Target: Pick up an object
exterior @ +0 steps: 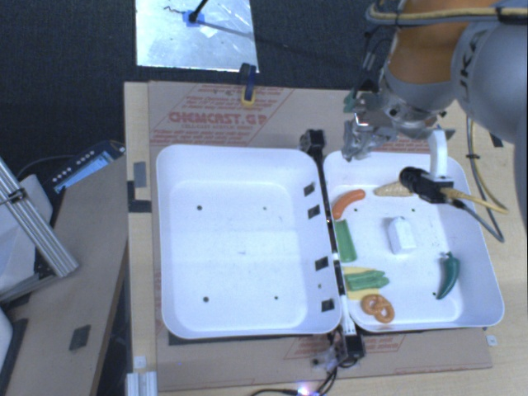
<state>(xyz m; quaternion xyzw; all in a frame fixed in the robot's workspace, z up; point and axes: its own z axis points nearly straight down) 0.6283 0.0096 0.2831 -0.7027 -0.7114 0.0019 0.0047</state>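
Nearest in the right bin (417,308) lies a pretzel (378,307), with green pods (364,280) just behind it along the divider. A green chili pepper (448,275) sits near the opposite wall. Mid-bin rests a white block (401,235), and a green stick (344,239) lies by the divider. Farther back is an orange sausage (348,202), with a tan toy piece (393,190) beside it. The gripper (357,148) hangs over the bin's far corner by the divider, apart from all of them; whether the jaws are wide or narrow cannot be told. The left bin (239,246) sits alongside on printed cardboard (223,114)
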